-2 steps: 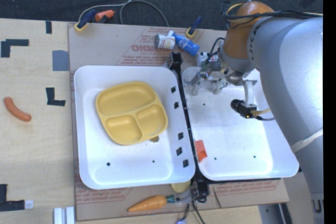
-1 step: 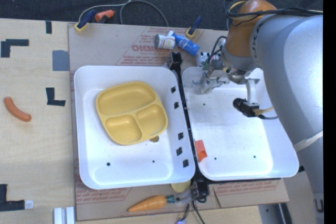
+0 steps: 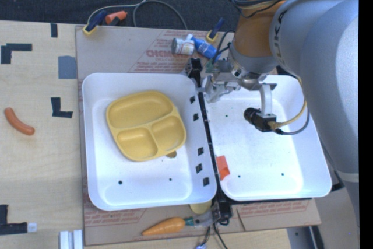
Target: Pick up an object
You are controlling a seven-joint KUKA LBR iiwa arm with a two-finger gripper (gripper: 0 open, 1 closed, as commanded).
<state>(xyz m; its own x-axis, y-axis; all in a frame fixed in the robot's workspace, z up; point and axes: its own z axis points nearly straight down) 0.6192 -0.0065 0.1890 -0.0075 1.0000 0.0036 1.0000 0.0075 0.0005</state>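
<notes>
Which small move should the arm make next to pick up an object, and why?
Probably move left and toward the near side, over the yellow divided plate. The gripper sits at the far end of the divider between the bins, and the plate is the largest object, lying in the left bin.

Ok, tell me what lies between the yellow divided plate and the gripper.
In the camera view, bare white floor of the left bin, then the bins' adjoining rims with black clips, separate the yellow divided plate from the gripper.
</notes>
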